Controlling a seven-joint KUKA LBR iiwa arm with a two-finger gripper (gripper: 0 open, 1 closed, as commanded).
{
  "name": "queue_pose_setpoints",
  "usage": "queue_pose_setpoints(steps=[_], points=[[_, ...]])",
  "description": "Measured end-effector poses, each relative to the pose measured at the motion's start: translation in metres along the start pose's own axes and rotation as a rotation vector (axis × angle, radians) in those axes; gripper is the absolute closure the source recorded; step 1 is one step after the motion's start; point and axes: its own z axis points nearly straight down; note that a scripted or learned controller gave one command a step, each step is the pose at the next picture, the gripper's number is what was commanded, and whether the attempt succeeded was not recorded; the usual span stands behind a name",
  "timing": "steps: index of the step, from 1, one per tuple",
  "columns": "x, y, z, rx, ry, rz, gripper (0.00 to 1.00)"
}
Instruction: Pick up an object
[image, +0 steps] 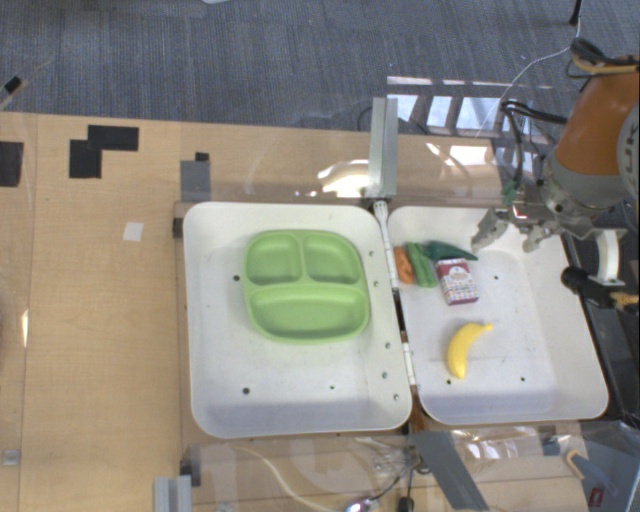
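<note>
Wooden counter (90, 330) carrying two shallow white bins set side by side, their inner rims touching along a central seam. Left bin (215, 390): holds a green divided plate (305, 285) with three compartments, lying flat near the bin's middle. Right bin (540, 390): holds the smaller objects, all in its left half. Grey arm (600, 140) with an orange band, entering from the right and reaching over the far right corner of the right bin. Claw (510, 232): its two fingers are spread apart with nothing between them, poised above the bin's upper area, apart from every object. Yellow banana (465, 347): lies on the bin floor below the other items, curved, well apart from the claw. Red-and-white small carton (458, 281): lies flat above the banana. Green vegetable (432, 260): beside the carton, next to an orange carrot (403, 264) that rests against the bin's left wall.
</note>
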Motion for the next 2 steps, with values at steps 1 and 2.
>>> queue_pose_setpoints(steps=[1, 2], points=[[0.024, -0.022, 0.103, -0.008, -0.001, -0.070, 0.00], [0.026, -0.019, 0.091, -0.014, 0.000, -0.071, 1.00]])
